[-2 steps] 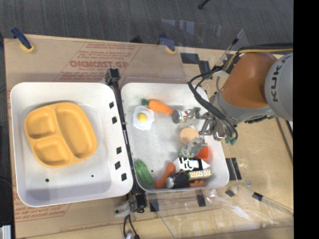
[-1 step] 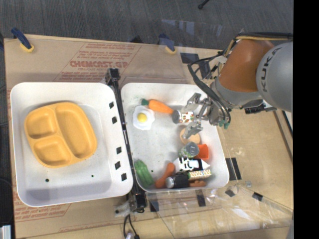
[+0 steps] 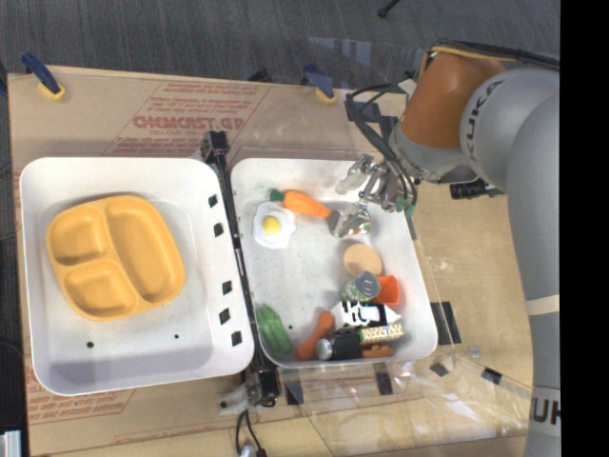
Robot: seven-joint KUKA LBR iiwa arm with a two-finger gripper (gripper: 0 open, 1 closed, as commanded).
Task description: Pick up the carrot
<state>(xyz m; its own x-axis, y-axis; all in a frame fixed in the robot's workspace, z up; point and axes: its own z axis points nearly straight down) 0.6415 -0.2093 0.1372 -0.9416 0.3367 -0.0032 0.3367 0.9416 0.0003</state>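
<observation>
The carrot [image 3: 304, 203], orange with a green stem end pointing left, lies flat near the back of the right bin [image 3: 249, 255]. My gripper [image 3: 355, 209] hangs low over the same bin just right of the carrot's tip, a small gap apart from it. Nothing shows as held in the gripper. The grey arm with its orange band [image 3: 447, 103] comes in from the upper right.
A fried egg toy [image 3: 273, 227] sits left of the carrot. A tan disc [image 3: 362, 258], a can [image 3: 363, 287], a red-orange piece [image 3: 389, 289], a green vegetable [image 3: 273, 329] and an orange sausage-like piece [image 3: 315, 335] crowd the bin's front. The left bin [image 3: 38, 350] holds a yellow divided tray [image 3: 114, 255].
</observation>
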